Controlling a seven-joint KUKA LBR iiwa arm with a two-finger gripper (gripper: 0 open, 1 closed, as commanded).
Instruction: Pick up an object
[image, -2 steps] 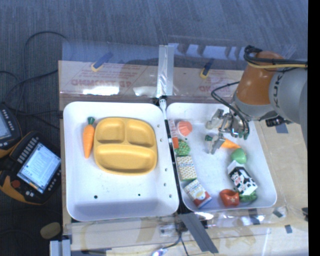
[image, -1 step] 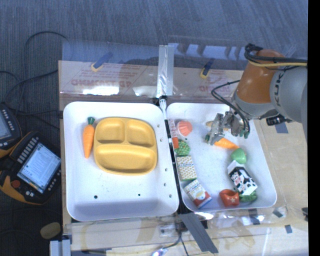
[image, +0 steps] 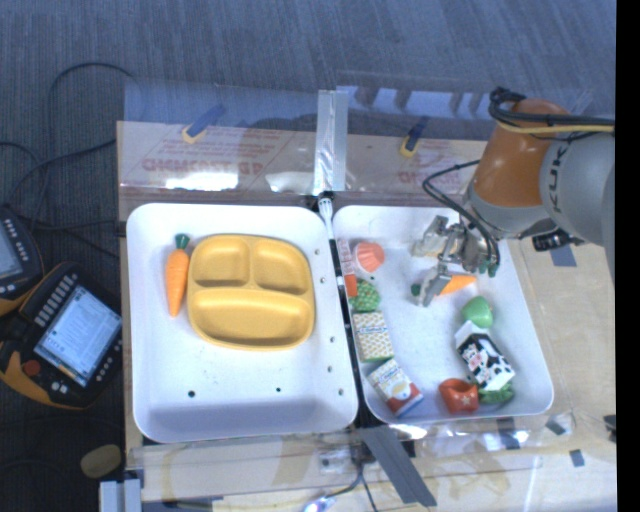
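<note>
My gripper (image: 429, 265) hangs over the upper middle of the right bin (image: 535, 350), its two fingers spread apart, so it is open. Nothing sits between them. A small orange piece (image: 460, 284) lies right beside the lower finger (image: 430, 290), touching or nearly so. Just below it is a green round item (image: 478, 311). A black-and-white cow-print carton (image: 485, 362) and a red pepper (image: 458, 396) lie in the bin's front right corner.
Along the right bin's left wall lie a pink-red item (image: 368, 256), a green item (image: 366, 296), a checkered box (image: 372, 335) and a small carton (image: 393, 387). The left bin (image: 150, 400) bears a yellow divided plate (image: 250, 290) and a carrot (image: 177, 280).
</note>
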